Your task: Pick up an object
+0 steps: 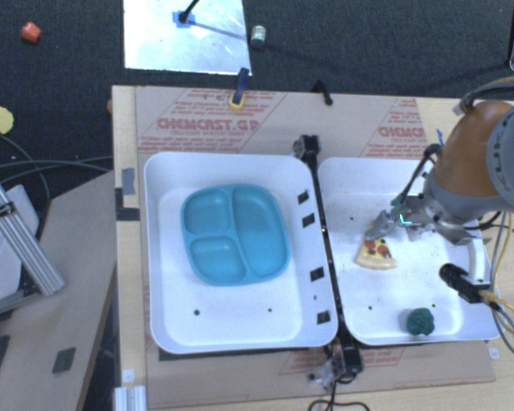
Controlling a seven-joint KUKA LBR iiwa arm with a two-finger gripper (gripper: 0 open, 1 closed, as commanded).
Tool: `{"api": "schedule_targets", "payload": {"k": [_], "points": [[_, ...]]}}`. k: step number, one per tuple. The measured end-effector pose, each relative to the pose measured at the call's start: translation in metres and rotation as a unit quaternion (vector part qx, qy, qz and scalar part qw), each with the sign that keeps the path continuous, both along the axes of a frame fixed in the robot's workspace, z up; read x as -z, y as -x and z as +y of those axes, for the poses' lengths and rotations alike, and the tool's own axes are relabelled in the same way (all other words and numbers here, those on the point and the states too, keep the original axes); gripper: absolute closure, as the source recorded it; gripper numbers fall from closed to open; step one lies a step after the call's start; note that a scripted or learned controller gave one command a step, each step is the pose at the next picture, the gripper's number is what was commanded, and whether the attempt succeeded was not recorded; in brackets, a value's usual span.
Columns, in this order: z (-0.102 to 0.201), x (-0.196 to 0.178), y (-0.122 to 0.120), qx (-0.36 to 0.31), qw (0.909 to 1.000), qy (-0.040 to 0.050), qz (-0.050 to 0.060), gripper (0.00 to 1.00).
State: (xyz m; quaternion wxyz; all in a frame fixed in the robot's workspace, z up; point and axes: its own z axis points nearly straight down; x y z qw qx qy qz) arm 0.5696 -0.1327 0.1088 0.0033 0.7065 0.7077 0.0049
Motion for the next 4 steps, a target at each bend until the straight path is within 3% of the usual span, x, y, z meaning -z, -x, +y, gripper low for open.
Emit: {"api": "schedule_targets", "payload": {"k": [1, 2, 3, 4], "points": [[0.000, -0.011, -0.001, 0.000, 1.0000, 0.0002, -0.001, 1.00], [0.000, -0.010, -0.001, 0.000, 1.0000, 0.0001, -0.001, 0.00], [0.036, 0.026, 0.000, -0.002, 1.0000, 0.0002, 0.007, 0.00], [0.034, 0.014, -0.001, -0.001, 1.0000, 0.0010, 0.004, 1.00]]}}
